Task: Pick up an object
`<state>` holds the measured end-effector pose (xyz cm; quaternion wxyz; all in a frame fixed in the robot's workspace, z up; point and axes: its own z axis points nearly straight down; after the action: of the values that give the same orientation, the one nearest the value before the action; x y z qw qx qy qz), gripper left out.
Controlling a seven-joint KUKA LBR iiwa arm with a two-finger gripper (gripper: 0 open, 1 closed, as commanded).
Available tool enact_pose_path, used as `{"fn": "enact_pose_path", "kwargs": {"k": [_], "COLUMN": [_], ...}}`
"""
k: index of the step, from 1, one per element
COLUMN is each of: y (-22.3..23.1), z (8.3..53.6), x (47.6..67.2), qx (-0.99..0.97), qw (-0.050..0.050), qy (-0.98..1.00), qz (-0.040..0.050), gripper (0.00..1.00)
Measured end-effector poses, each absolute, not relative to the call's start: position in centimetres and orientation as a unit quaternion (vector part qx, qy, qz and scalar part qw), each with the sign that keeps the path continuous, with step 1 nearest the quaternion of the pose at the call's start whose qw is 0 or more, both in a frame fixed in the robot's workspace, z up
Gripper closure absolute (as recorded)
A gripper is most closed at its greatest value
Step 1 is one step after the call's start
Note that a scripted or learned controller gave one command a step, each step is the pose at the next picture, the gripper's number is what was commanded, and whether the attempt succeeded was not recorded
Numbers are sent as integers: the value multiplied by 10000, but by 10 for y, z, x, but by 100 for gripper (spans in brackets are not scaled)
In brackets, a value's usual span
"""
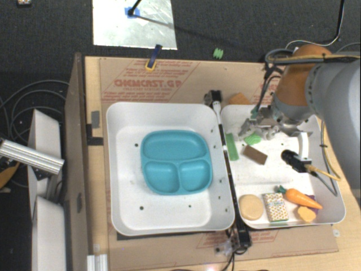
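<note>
Near-edge cracker (pixel 276 206) and carrot (pixel 302 197) lie untouched; gripper (pixel 260 130) hovers over green piece (pixel 254 139), finger state unreadable, so centre squarely over it before closing.

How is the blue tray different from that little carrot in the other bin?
The blue tray is broad, flat and split into three compartments; the carrot is small, slim and pointed. The tray lies mid-bin in the left bin; the carrot sits near the front corner of the right bin, among other small items. Both rest untouched.
</note>
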<state>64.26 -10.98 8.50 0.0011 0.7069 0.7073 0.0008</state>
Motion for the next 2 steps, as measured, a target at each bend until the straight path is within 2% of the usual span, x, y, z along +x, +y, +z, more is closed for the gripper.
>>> {"fn": "enact_pose_path", "kwargs": {"k": [2], "y": [-115], "z": [85], "x": [660], "qx": [7056], "qw": [16], "qy": [7086], "qz": [17], "gripper": [0]}}
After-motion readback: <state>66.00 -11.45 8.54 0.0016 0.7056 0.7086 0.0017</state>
